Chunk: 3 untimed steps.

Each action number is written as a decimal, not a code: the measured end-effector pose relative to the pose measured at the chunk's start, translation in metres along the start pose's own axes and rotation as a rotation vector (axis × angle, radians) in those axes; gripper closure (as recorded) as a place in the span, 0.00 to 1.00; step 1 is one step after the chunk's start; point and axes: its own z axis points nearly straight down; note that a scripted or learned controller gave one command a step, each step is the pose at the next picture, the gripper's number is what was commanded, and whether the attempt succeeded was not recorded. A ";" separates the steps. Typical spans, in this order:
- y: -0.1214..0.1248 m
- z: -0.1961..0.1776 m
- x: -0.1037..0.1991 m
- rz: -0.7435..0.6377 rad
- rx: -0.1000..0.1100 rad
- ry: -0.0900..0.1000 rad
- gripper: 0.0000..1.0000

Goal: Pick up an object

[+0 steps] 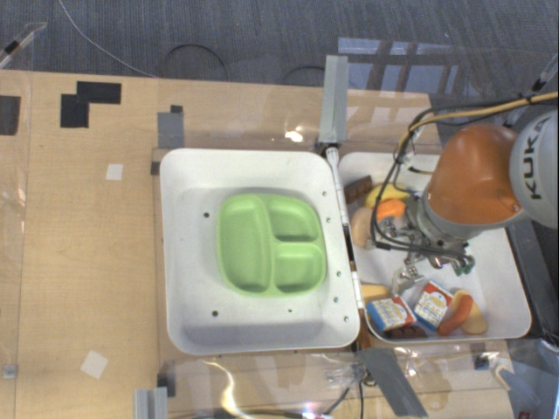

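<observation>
On the arm's grey housing (534, 160) "KU" reads, while the tool (410, 278), grip state untellable, hangs over 2 cartons (410, 311).

The surface (79, 260) is light wood with a few black marks near its far left corner (87, 101). Two shallow white bins stand on it side by side, touching. The left bin (188, 234) lies near the middle, and the right bin (511, 291) lies beside it. Grey brackets (333, 103) stand at the bins' edges.
</observation>
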 end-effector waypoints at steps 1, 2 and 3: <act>-0.056 0.003 -0.050 -0.065 -0.001 0.003 0.00; -0.099 0.004 -0.047 -0.128 -0.001 0.006 0.00; -0.073 0.004 -0.088 -0.242 -0.005 0.007 0.00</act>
